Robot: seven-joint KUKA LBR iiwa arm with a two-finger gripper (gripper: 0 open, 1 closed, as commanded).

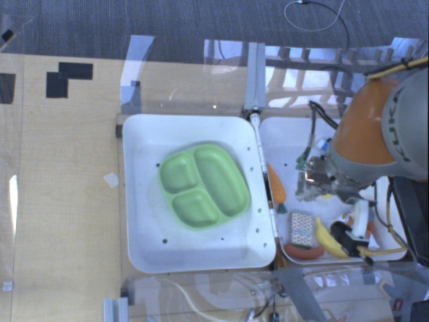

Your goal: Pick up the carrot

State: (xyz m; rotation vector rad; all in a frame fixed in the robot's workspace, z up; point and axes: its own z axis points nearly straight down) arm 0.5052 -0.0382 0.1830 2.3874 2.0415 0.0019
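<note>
The carrot (275,185) lies in the right bin (285,139), close against the wall that this bin shares with its neighbour and about halfway along it. Its length runs along that wall. It is small, orange and tapered. It looks like a toy, so I judge it light, stiff and smooth-skinned, likely to roll or squirt out of a grip placed near the thin end. The thicker middle seems the best place to take hold, closing across its width. The wall so near on one side leaves little room there, so a slightly slanted approach from the bin's middle may be needed.

The pincer (314,183) hangs low over the same bin, just beside the carrot on the side away from the shared wall, and apart from it. Nothing can be seen in its grip, and I cannot tell whether it is wide or narrow, as the wrist hides it. The arm's orange band (362,133) looms above it.

Along the right bin's lower edge in the view lie a small patterned block (301,227), a banana (326,239) just beside it, and a red sausage (303,251) against the rim by the corner nearest the shared wall. All three are well clear of the carrot.

The left bin (137,247) holds a green divided plate (204,185) near its middle, with three compartments that have nothing in them. Both bins sit on the pale wooden worktop (67,180).
</note>
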